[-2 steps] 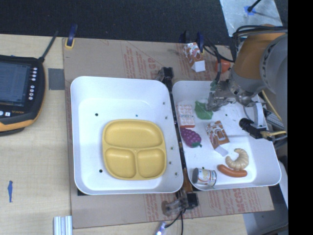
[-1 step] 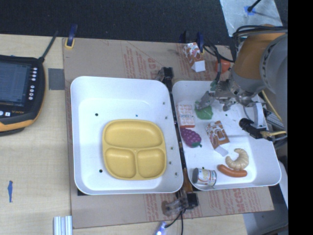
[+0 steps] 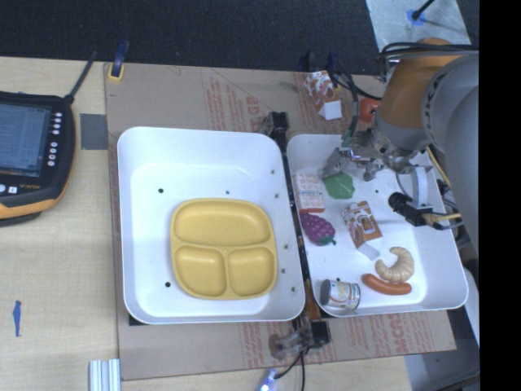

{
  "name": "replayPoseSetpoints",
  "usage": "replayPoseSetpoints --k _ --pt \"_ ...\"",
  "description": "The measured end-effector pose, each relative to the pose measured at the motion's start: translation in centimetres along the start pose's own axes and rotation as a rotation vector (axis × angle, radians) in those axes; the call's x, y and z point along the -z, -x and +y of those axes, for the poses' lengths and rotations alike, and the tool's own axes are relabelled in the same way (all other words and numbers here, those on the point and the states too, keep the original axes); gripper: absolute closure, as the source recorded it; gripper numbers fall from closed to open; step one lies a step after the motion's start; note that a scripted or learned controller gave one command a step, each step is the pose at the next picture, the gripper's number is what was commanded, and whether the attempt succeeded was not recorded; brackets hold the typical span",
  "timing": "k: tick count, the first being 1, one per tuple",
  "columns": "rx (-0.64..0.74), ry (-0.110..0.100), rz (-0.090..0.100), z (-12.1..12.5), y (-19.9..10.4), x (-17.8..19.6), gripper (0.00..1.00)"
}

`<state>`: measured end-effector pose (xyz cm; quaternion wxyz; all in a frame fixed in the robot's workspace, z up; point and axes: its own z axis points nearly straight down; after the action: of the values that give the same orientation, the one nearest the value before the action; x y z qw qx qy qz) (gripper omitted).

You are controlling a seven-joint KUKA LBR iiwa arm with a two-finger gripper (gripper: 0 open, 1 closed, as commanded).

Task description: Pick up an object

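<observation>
We see the grey two-finger gripper (image 3: 340, 166) low over the right white bin (image 3: 444, 293), tips just above a green rounded plastic toy (image 3: 339, 186) by the back wall, likely its target. How wide it's open, we cannot tell.

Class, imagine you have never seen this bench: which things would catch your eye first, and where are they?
The big yellow divided tray lies in the left bin. In the right bin toy food lies scattered: a croissant, a sausage, purple grapes and a small can. The grey arm with its orange band reaches in at upper right, its hand by a green piece.
</observation>
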<state>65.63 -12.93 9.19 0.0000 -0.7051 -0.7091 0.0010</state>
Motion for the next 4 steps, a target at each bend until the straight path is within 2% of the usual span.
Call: replayPoseSetpoints --k 1,2,3,4 --pt "0.0 -0.002 0.0 0.0 -0.7 0.0 0.0" --pt "-0.003 0.001 0.0 0.0 0.3 0.0 0.0" --pt "0.0 -0.003 0.001 0.0 -1.7 0.0 0.0" --pt "-0.003 0.0 0.0 0.0 4.4 6.0 0.0"
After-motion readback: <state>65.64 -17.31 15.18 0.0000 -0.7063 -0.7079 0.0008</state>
